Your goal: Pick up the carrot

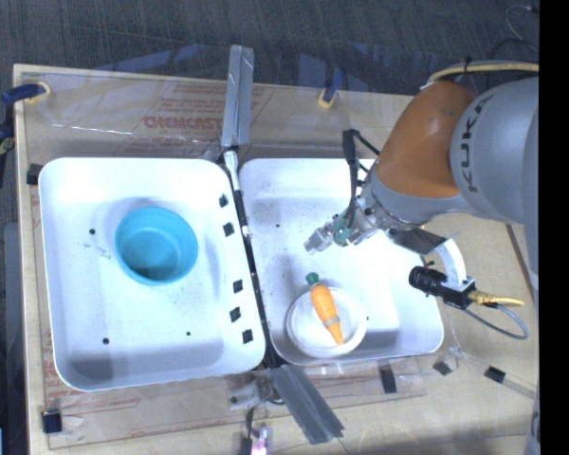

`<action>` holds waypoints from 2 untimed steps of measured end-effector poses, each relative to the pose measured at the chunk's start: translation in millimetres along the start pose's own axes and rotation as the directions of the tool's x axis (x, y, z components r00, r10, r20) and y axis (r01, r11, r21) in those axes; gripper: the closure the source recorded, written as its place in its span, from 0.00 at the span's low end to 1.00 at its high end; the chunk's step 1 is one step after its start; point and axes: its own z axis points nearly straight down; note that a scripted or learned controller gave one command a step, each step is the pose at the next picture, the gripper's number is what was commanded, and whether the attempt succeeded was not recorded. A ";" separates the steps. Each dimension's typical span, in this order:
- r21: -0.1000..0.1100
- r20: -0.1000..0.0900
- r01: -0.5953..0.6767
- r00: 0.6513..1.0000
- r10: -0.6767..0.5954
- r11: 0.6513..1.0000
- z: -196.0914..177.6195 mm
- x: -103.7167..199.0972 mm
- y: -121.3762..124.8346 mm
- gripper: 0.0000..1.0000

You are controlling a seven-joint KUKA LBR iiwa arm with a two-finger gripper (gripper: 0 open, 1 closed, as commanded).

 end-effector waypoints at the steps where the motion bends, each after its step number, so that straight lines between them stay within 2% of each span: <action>1: 0.000 0.000 -0.001 1.000 0.001 1.000 0.1 -0.3 -0.3 0.00; 2: -0.001 -0.001 0.151 0.989 -0.151 0.989 96.9 6.4 -63.9 0.00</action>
